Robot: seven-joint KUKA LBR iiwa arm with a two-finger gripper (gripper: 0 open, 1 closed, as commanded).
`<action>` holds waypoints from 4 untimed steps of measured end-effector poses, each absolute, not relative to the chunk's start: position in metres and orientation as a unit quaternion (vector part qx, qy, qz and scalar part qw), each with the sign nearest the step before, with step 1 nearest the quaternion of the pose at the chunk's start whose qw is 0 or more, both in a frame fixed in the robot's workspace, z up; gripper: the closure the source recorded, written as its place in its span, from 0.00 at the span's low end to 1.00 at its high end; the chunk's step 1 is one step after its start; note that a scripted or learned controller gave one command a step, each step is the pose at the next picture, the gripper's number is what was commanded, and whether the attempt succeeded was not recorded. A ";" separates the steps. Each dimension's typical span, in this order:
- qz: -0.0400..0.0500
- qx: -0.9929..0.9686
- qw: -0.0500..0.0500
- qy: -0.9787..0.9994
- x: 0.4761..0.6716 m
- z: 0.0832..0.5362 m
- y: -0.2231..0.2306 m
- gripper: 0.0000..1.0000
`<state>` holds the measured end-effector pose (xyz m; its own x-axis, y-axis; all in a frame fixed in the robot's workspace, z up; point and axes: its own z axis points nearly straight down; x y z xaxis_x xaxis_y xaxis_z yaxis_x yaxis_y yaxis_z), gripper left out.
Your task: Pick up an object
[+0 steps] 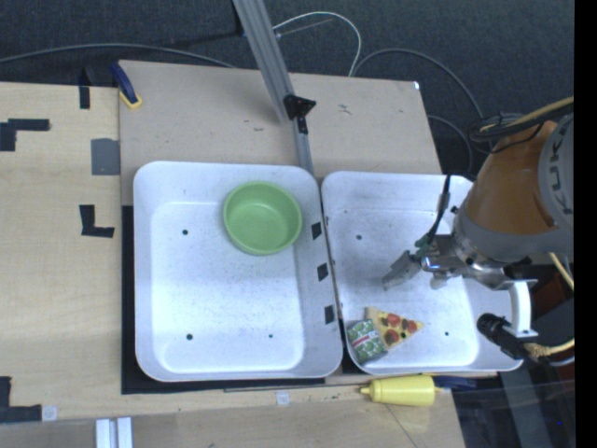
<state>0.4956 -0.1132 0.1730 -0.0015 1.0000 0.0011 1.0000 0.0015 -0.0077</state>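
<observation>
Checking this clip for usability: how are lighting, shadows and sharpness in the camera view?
Camera view: even, soft light, no glare on the white bins; the green bowl casts only a faint shadow; the picture is slightly soft overall, so the gripper and the pizza slice toy lack fine detail; the yellow bottle reads clearly.

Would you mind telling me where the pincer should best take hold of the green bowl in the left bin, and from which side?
Probably by the rim, from above. The green bowl sits upright and open-topped at the far side of the left bin, clear of its walls, so one finger could go inside and one outside. The pincer is over the right bin.
</observation>
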 end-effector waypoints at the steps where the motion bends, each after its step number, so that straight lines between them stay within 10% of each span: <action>1: 0.002 -0.707 0.003 -0.708 0.494 0.129 -0.111 0.00; 2: 0.001 -0.706 0.002 -0.708 0.495 0.141 -0.111 1.00; 4: -0.001 -0.707 -0.002 -0.707 0.489 0.238 -0.123 1.00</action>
<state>0.4895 -0.1228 0.2383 -0.0005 1.0000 -0.0013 1.0000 0.0005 0.0037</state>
